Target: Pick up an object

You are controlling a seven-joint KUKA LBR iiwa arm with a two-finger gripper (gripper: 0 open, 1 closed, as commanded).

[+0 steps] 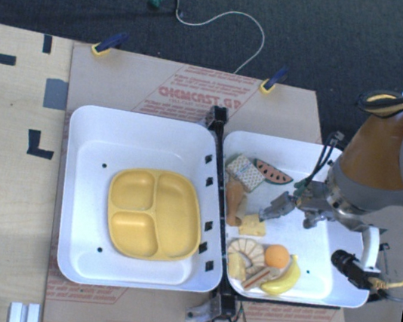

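The right bin [326,255] holds several toy foods. A watermelon slice [272,173] and a checkered piece [246,173] lie at its back left. Below them are a brown stick [235,199] and a yellow cheese block [253,225]. An orange [276,256], a banana [282,279] and a tan sliced piece [244,257] sit at the front. My gripper [293,215] hangs over the middle of this bin, just right of the cheese block. It is open, one finger [278,208] pointing left toward the cheese, with nothing between the fingers.
The left bin [92,176] holds a yellow divided plate [153,212]. A black divider [216,189] runs between the bins. The arm's orange band [383,152] and a black cable fitting [351,269] overhang the right bin's right side.
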